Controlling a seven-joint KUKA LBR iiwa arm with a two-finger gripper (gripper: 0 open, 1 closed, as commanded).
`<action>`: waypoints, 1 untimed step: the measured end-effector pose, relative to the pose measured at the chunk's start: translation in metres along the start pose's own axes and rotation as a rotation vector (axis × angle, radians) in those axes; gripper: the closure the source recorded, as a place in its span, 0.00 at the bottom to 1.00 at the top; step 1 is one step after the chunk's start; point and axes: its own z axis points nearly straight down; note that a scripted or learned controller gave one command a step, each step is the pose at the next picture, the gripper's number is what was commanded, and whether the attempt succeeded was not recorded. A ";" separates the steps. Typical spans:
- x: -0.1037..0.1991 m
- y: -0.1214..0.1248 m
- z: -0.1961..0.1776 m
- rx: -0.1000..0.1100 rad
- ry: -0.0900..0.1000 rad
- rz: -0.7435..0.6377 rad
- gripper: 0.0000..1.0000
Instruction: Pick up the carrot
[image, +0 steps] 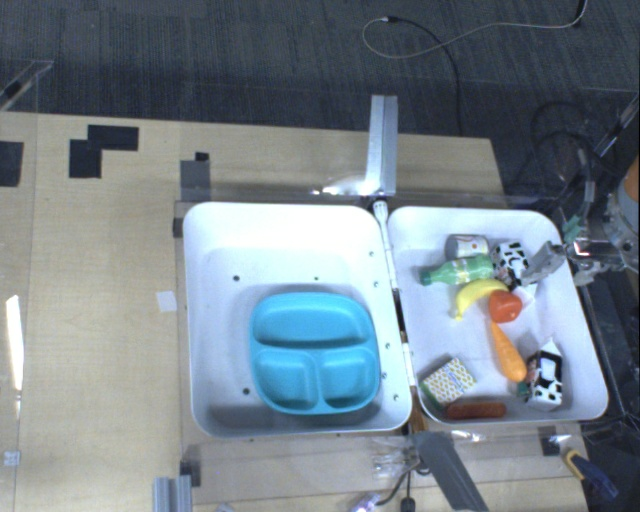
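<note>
The orange carrot (507, 351) lies at a slant in the middle of the right bin (575, 300), its thick end just below a red tomato (505, 306). My gripper (550, 259) reaches in over the bin's upper right edge, beside a cow-patterned carton (511, 262). It is well above and to the right of the carrot and apart from it. The arm's wrist (603, 240) sits at the view's right edge.
The right bin also holds a grey can (466, 245), a green bottle (458, 270), a banana (478, 293), a second cow-patterned carton (546, 378), a patterned box (449, 380) and a sausage (476, 409). A blue divided tray (315, 352) lies in the left bin (215, 300).
</note>
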 end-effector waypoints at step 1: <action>-0.014 -0.047 0.139 -0.004 -0.001 -0.049 0.00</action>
